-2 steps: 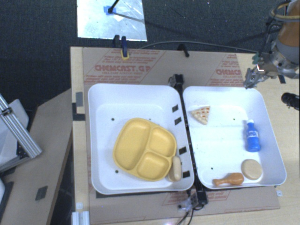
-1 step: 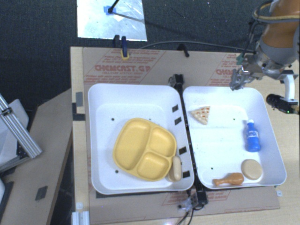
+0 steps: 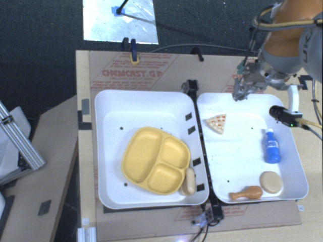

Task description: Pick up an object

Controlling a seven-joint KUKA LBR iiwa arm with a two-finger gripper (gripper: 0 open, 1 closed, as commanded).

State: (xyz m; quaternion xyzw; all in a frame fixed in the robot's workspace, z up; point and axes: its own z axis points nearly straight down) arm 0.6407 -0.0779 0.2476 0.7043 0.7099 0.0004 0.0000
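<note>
My gripper (image 3: 241, 93) hangs over the far rim of the right bin (image 3: 242, 180), with nothing seen between its fingers. In that bin a pizza slice (image 3: 216, 123) lies near the far left, just below and left of the gripper. A blue bottle (image 3: 271, 146) lies toward the right side. A round beige bun (image 3: 271, 181) and a brown drumstick (image 3: 246, 193) lie at the near edge. The left bin (image 3: 113, 115) holds a yellow divided tray (image 3: 155, 160) with a pale bread roll (image 3: 189, 181) against its near right corner.
The divider (image 3: 199, 145) between the two bins runs down the middle with black clips on it. The bench's cardboard surface (image 3: 136, 69) extends beyond the bins. A metal frame (image 3: 20, 140) stands at the far left.
</note>
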